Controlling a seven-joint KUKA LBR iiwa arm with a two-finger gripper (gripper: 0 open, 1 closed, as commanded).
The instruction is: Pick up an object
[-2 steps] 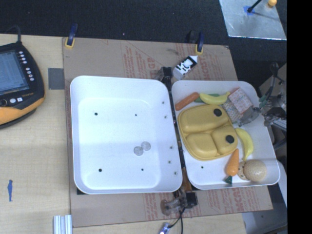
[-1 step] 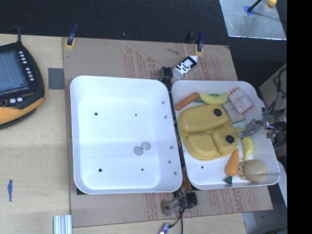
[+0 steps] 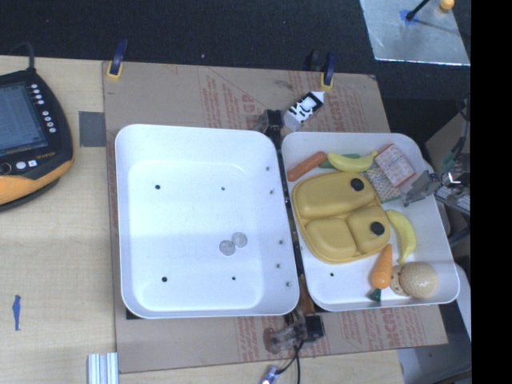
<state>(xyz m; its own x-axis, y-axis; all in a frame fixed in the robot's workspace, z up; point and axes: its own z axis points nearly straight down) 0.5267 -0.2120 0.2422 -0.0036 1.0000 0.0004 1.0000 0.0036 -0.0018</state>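
The right bin (image 3: 445, 238) holds several objects. A large yellow lumpy toy (image 3: 340, 214) with two dark spots fills its middle. An orange carrot (image 3: 307, 165) and a yellow banana (image 3: 350, 162) lie along the far wall. A pinkish checked block (image 3: 392, 166) leans at the far right corner. Another banana (image 3: 402, 232), a second carrot (image 3: 382, 266) and a beige ball (image 3: 416, 279) lie at the near right. My gripper (image 3: 422, 187) reaches in over the right rim, just right of the checked block and above the bin floor.
The left bin (image 3: 128, 214) has two small silver discs (image 3: 234, 244) on its floor. A tablet-like pendant (image 3: 28, 134) lies at the far left of the bench. Clamps (image 3: 327, 69) and a tagged block (image 3: 305, 107) sit behind the bins.
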